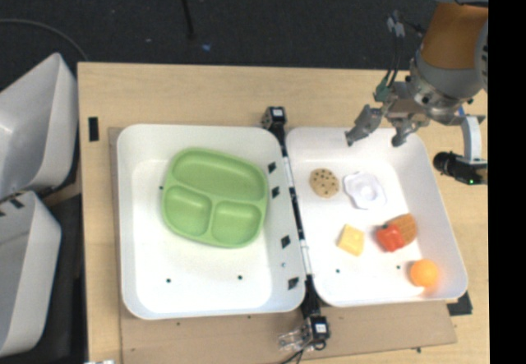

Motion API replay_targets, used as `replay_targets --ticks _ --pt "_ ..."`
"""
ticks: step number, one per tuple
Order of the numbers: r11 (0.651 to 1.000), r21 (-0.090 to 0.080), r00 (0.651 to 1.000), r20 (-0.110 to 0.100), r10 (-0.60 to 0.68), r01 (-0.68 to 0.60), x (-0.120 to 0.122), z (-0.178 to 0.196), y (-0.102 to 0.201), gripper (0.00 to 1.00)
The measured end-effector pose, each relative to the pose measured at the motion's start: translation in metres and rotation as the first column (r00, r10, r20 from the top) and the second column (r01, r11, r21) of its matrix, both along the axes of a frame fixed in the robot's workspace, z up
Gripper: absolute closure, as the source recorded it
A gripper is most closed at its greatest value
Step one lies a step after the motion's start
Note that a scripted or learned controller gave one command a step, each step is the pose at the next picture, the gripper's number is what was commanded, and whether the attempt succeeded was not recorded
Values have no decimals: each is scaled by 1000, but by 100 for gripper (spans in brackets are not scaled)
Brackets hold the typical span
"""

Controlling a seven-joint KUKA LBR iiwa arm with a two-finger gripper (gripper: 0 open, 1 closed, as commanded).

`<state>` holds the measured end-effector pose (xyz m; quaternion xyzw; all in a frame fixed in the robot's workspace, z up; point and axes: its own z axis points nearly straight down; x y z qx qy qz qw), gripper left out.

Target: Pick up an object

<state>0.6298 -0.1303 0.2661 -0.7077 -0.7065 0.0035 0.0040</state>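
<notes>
My gripper (382, 131) hangs open above the far edge of the right bin (329, 288), with nothing between its two grey fingers (360, 125). Below it in that bin lie a round chocolate-chip cookie (325, 182), a small white cup-like piece (364, 189), a yellow cheese cube (352, 240), a red and brown toy food piece (396, 233) and an orange ball (424, 273). The white piece lies nearest the gripper, a little toward the front of it.
The left bin (148, 288) holds a green divided plate (214, 197). Black clips (289, 214) line the seam between the bins. White containers (33, 132) stand off the bench at the left.
</notes>
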Motion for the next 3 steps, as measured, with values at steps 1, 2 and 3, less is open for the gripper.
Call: replay_targets --ticks 1,2,3 --pt "1000 -1 1000 13 2 -2 2 7 0 0" --pt "1000 -1 1000 6 1 -1 1 -56 2 0" --pt "1000 -2 1000 6 -2 2 1 -120 3 0"
